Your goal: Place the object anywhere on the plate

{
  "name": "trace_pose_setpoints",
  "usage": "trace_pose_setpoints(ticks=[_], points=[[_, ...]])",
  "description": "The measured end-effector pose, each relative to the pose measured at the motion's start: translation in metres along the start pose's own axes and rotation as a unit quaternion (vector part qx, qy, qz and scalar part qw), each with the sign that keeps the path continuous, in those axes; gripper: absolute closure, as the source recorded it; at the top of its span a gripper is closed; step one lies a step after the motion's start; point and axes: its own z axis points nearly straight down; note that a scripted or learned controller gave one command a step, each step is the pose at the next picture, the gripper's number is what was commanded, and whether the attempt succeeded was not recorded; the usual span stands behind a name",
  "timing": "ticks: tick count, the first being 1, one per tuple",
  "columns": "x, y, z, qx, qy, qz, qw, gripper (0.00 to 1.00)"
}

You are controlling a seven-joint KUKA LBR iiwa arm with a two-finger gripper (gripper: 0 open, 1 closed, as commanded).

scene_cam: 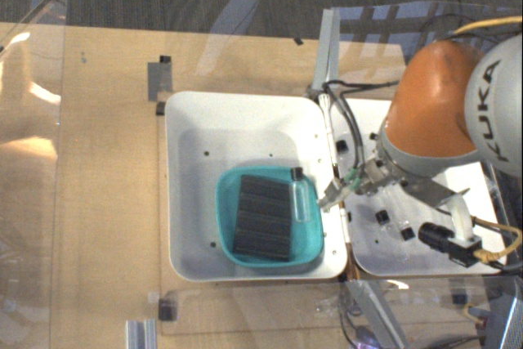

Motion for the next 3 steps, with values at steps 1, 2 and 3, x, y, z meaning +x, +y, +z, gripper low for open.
trace_pose_setpoints(ticks=[1, 2, 3], points=[[-0.052, -0.021, -0.033, -0.002, -0.001, -0.005, 1.0000, 0.00], [-0.052, -0.018, -0.045, -0.006, -0.003, -0.007, 1.0000, 1.00], [-0.007, 0.021, 0.030, -0.001, 0.000, -0.086, 0.9963, 1.00]])
